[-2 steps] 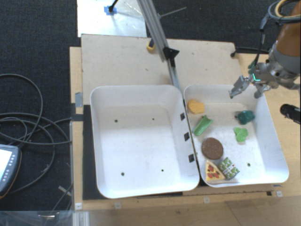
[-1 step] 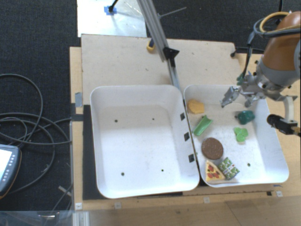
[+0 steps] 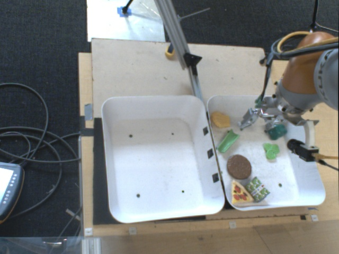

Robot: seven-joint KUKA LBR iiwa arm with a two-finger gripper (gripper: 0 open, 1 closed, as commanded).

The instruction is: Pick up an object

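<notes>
White plastic walls keep 7 small toys in the right bin [image 3: 315,194]. The gripper [image 3: 260,117] hangs at the bin's 12 o'clock; its opening I cannot tell. Just beside it at 4 o'clock lies a teal piece [image 3: 276,132], probably the easiest pick.

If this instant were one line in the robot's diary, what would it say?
phase: reaching | gripper: over right bin, nothing seen held | nearest: yellow piece, green wedge | left bin: untouched
</notes>
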